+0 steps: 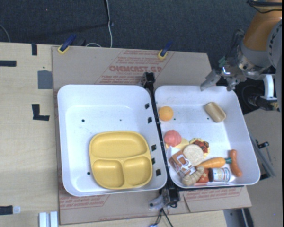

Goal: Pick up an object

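Note:
My gripper (218, 84) hangs over the far rim of the right bin (244, 126), open, with nothing between its fingers. Just in front of it in the bin lies a tan bread roll (215, 111). An orange ball (166, 113) rests near the bin's left wall, and a pink round item (172, 137) sits below it. At the near end is a heap: a bread slice (194, 152), a carrot (213, 162), a red sausage (235, 162), a small jar (220, 175) and a brown packet (179, 161).
The left bin (71, 108) holds a yellow divided plate (120, 159) at its near side. Both bins stand on a cardboard sheet (128, 65) held by two clamps. The arm's orange band (262, 30) is at the upper right.

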`<act>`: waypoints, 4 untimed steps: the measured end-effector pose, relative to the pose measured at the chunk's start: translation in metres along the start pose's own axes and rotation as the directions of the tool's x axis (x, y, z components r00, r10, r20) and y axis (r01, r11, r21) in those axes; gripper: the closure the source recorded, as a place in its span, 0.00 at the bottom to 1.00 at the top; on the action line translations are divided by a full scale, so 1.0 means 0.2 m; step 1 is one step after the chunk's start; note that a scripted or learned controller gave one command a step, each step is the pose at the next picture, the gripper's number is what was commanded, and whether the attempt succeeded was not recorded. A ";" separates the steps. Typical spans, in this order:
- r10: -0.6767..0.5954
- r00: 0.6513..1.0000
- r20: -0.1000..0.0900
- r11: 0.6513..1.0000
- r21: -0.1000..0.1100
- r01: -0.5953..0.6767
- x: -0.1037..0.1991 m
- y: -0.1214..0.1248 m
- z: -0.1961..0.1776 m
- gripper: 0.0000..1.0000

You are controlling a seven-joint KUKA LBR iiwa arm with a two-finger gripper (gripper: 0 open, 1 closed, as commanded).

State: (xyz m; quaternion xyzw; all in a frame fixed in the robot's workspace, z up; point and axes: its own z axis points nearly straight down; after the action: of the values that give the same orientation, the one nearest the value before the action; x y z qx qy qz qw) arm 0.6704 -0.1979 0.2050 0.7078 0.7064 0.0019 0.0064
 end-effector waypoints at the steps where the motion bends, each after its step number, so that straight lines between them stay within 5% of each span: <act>1: 0.000 1.000 -0.006 1.000 0.019 0.000 -0.09 -0.27 0.26 0.00; 2: -0.006 1.000 -0.004 1.000 0.010 0.006 -0.09 -0.07 0.57 0.00; 3: -0.006 1.000 -0.004 1.000 0.013 0.006 -0.09 -0.08 0.50 1.00; 4: -0.007 1.000 -0.006 1.000 0.012 0.007 0.22 -0.03 0.44 1.00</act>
State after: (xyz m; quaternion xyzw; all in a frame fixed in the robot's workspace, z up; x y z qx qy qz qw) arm 0.6645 -0.1549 0.1159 0.7054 0.7088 -0.0001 -0.0001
